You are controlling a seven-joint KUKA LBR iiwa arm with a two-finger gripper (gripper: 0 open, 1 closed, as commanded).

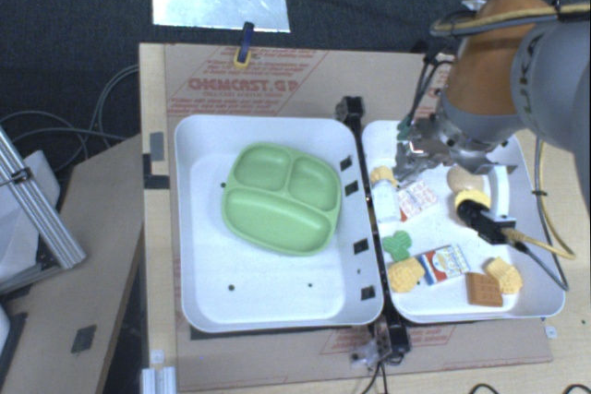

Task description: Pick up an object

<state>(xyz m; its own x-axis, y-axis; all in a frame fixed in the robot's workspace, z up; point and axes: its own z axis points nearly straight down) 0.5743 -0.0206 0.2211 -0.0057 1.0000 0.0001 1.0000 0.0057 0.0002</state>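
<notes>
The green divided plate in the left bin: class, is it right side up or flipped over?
Right side up. The green divided plate lies flat in the left bin, its three hollow compartments facing upward.

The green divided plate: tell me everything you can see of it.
The green divided plate is pale green, looks like moulded plastic, and has rounded corners and three compartments: two small ones at the far side, one long one nearer the camera. It lies flat, slightly skewed, on the floor of the left white bin, apart from its walls.
</notes>
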